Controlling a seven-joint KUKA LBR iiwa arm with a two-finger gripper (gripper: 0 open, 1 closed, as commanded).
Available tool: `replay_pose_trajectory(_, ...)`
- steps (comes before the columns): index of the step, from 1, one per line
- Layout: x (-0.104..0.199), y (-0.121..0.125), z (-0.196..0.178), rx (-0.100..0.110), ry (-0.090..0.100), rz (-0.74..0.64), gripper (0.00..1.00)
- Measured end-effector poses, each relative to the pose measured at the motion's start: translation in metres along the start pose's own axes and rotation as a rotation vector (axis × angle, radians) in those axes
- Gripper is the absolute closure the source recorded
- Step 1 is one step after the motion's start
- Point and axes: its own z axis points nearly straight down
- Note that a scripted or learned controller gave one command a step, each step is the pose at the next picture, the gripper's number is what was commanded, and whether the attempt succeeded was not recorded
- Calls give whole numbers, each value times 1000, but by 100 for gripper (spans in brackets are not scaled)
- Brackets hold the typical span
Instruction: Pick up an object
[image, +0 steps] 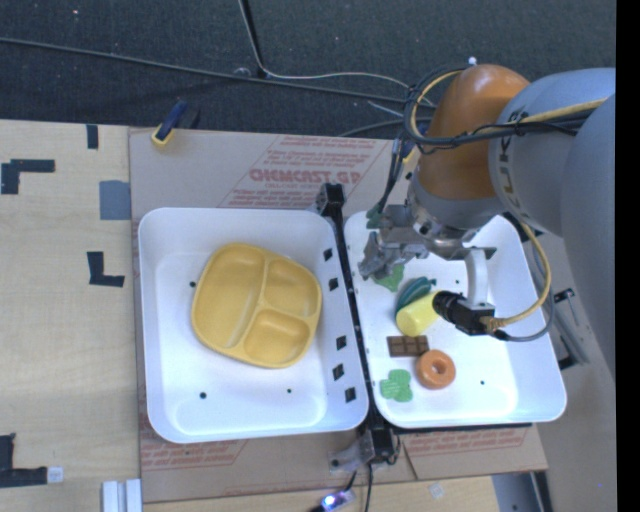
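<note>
brown cardboard sheet (300, 170) under two shallow white plastic bins, dark carpet behind. left bin (165, 400): a yellow sectioned plastic tray (257, 303). right bin (535, 395): yellow cylinder (416, 318), teal piece (413, 291), brown chocolate-like block (407, 346), orange ring (436, 369), green leafy toy (396, 386). grey two-finger gripper (378, 258) low near the divider, wrist overhanging the items; open or clenched, cannot tell.

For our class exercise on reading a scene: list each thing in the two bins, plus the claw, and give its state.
Yellow tray: upright, lying flat in left bin, compartments bare.
Claw: low over right bin's far left part, grip unclear.
Yellow block: lying in right bin.
Teal piece: beside yellow block, touching it.
Brown bar: lying flat.
Orange ring: lying flat, hole up.
Green piece: lying near bin's front edge.
</note>
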Motion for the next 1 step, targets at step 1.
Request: replay_pose_trajectory(1,48,-22,14,0,0,0,100)
